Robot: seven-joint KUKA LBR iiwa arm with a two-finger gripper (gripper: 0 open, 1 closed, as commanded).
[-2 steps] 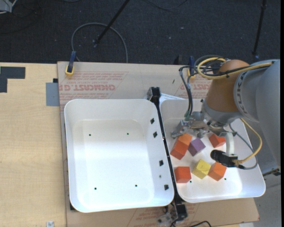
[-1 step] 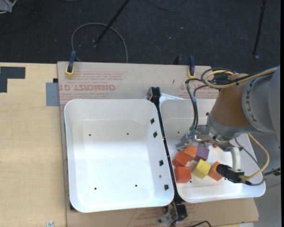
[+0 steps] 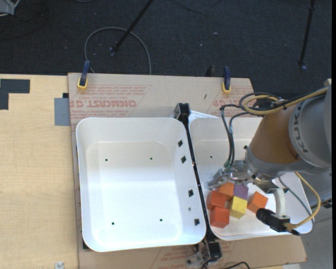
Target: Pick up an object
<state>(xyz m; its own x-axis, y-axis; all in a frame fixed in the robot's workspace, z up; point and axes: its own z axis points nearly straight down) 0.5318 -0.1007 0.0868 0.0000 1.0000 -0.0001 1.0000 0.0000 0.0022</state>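
Note:
My gripper (image 3: 226, 178) is low in the right bin (image 3: 213, 144), just above a cluster of small blocks at the bin's front. The cluster holds an orange block (image 3: 228, 190) right under the gripper, a purple block (image 3: 241, 192), a yellow block (image 3: 238, 207), a red-orange block (image 3: 217, 200), another red-orange block (image 3: 220, 218) and an orange block (image 3: 258, 200) to the right. The grey arm with its orange band (image 3: 271, 142) covers the bin's right side. No block can be seen held.
The left bin (image 3: 101, 150) lies beside the right one, split from it by a black divider strip (image 3: 190, 167). Both bins rest on cardboard (image 3: 129, 97) held by two clamps. A wooden bench top (image 3: 28, 178) extends to the left.

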